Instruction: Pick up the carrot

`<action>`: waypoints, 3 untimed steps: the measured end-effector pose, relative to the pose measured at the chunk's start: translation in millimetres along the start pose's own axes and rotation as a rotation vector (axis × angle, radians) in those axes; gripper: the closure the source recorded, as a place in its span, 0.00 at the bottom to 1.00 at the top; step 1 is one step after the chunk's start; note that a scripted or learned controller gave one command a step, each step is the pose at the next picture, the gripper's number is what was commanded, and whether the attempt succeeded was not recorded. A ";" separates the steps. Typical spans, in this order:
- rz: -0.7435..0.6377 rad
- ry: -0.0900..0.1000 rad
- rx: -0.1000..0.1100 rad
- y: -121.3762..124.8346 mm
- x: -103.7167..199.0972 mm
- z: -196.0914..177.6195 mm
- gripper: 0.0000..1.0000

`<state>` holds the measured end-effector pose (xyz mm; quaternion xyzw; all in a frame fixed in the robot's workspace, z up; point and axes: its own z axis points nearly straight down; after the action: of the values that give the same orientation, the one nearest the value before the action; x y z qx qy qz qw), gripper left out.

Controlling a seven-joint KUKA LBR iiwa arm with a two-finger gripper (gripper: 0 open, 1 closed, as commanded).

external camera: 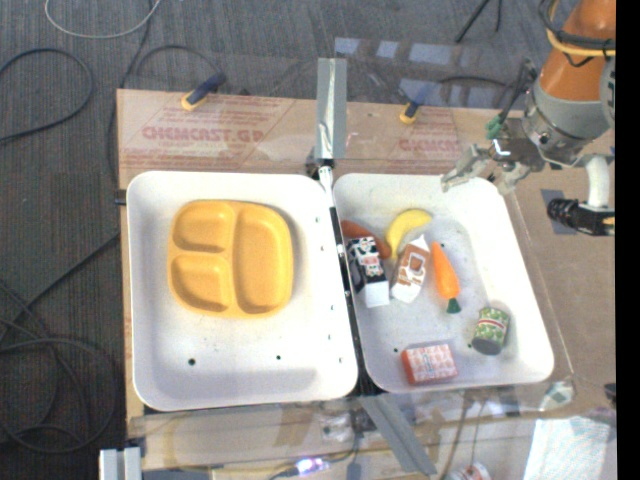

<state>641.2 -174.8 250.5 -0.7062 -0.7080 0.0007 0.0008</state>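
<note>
The carrot point(445, 274) is lying in the right bin point(520, 258), roughly mid-bin, orange body pointing up-left & its dark green tip pointing down toward the bin's front. Just to its left, touching or nearly so, a small white carton point(410, 271) w/ an orange label is lying tilted; above that a yellow banana point(405, 227) is curving across the upper part of the bin. Further left, a white bottle w/ dark red-black label point(369, 266) is resting next to the bin's left wall, w/ a reddish-brown item point(353, 231) poking out behind it — can't tell what that is. Below-right of the carrot a small green can point(490, 329) is sitting near the right wall, apart from the carrot, & a red packet point(430, 363) is lying flat by the front wall. The gripper point(480, 166) is hovering over the bin's top-right corner, well apart from the carrot; its fingers point(458, 177) are looking spread, w/ nothing between them. The grey arm w/ orange band point(590, 18) is reaching in from the right. The left bin point(150, 368) is holding a yellow divided tray point(233, 256). Both bins are sitting on the counter point(230, 133), brown w/ printed lettering at the back.
</note>
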 end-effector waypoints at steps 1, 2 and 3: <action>0.033 -0.003 -0.003 27.7 24.6 -117.9 0.00; 0.411 -0.001 0.001 -19.3 33.4 20.5 0.00; 0.381 -0.002 0.000 -40.0 40.1 -93.2 0.00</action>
<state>601.3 -134.8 343.8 -0.8276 -0.5613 0.0016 -0.0001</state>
